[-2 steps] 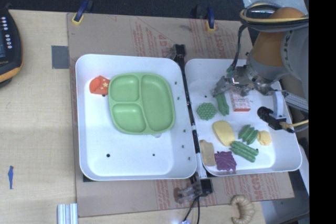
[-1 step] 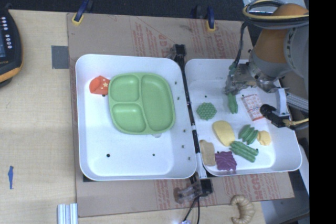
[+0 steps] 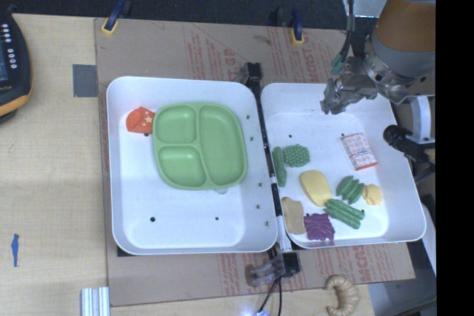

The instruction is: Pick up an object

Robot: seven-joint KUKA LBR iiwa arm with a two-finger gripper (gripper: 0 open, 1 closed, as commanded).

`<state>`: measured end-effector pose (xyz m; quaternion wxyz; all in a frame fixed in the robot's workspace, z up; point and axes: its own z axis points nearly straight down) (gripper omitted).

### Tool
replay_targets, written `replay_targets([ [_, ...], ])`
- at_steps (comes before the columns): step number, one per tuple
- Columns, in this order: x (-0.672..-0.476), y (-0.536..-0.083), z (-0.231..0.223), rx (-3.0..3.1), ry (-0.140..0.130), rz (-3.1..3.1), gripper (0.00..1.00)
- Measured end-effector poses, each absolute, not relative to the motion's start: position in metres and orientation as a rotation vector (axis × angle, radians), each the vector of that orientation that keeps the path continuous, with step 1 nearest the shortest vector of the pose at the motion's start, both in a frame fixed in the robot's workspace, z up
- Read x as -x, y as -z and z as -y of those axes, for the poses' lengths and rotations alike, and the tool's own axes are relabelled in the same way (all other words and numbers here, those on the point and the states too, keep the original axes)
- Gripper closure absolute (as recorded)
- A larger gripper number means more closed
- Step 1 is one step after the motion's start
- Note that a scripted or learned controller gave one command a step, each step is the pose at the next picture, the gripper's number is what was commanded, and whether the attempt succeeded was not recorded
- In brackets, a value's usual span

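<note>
1. Gripper point(image 3: 337, 101) hangs over the upper part of the right bin point(image 3: 404, 237), near its back rim; fingers point down, nothing visible between them, can't tell how far apart they are.
2. Arm enters from the right, orange band at top right.
3. Right bin contents, all apart from the gripper: red-and-white packet point(image 3: 358, 150) closest, below and right of it.
4. Green bumpy piece point(image 3: 295, 155) plus a green pod near the divider.
5. Yellow piece point(image 3: 316, 187) mid-bin, green item point(image 3: 351, 189) and small yellow item point(image 3: 372, 195) to its right.
6. Green bean pod point(image 3: 344, 213), purple piece point(image 3: 319, 226), tan piece point(image 3: 294, 214) along the front edge.
7. Left bin point(image 3: 133, 229): green divided plate point(image 3: 200, 145), with a red item point(image 3: 139, 120) touching its left edge.
8. Tan curled thing point(image 3: 341, 294) lies on the bench, outside the bins.
</note>
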<state>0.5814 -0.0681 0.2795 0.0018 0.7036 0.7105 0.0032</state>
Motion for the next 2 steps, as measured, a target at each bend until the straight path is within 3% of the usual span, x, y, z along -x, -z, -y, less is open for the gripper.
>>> replay_targets([
  [1,-0.581,-0.271,0.072,-2.218,0.004,-2.228,0.00],
  [2,-0.546,-0.126,0.120,-2.232,0.022,-2.231,0.00],
])
